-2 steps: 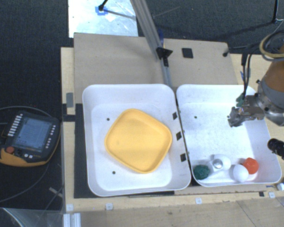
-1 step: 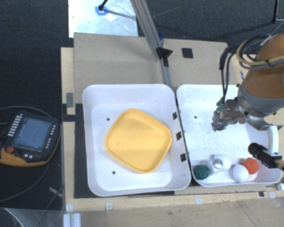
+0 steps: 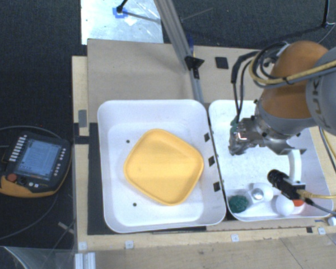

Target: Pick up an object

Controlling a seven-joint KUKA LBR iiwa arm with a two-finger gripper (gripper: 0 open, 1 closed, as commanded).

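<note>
Hanging over the right bin (image 3: 221,150), gripper (image 3: 239,140) was observed, finger state could not be told, small objects noted near that bin's front edge, green item (image 3: 238,202), white ball (image 3: 282,205), yellow plate (image 3: 163,166) recorded in left bin (image 3: 115,122).

Teach pendant (image 3: 32,162) on the dark floor left of bench (image 3: 134,66)

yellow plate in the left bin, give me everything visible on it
The plate is a pale yellow, rounded-square dish, matte like plastic, with a raised rim and a shallow flat centre. It lies flat, upright, turned diamond-wise, near the middle of the left bin. Nothing rests on it; it touches only the bin floor.
</note>
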